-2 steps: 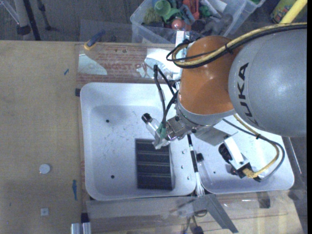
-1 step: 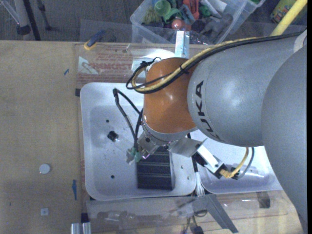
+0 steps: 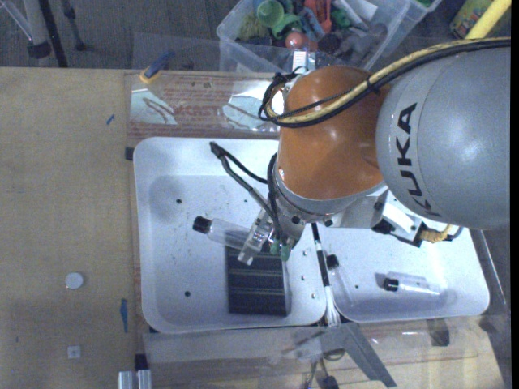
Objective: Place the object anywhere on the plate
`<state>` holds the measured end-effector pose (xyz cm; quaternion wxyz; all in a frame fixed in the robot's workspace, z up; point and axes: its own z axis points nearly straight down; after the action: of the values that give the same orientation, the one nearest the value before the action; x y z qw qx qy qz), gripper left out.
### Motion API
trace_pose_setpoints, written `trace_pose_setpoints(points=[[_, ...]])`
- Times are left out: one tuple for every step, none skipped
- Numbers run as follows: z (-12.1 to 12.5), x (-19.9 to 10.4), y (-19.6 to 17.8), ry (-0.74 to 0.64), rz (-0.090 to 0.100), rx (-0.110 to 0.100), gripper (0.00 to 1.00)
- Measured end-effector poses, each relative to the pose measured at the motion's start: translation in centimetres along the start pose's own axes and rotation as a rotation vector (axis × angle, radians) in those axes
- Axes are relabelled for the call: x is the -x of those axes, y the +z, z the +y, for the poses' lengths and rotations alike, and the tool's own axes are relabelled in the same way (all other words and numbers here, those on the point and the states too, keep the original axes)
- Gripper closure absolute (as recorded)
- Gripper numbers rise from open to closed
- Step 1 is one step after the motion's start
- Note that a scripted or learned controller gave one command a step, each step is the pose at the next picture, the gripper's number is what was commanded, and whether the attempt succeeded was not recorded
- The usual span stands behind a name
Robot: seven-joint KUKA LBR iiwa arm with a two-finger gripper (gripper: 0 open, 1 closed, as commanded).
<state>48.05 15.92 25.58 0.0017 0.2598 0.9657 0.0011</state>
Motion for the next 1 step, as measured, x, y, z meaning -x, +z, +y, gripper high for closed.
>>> trace_pose_setpoints(points=[[5.1,-3.0,16.11,-0.015,0.0,-0.002,1.0]])
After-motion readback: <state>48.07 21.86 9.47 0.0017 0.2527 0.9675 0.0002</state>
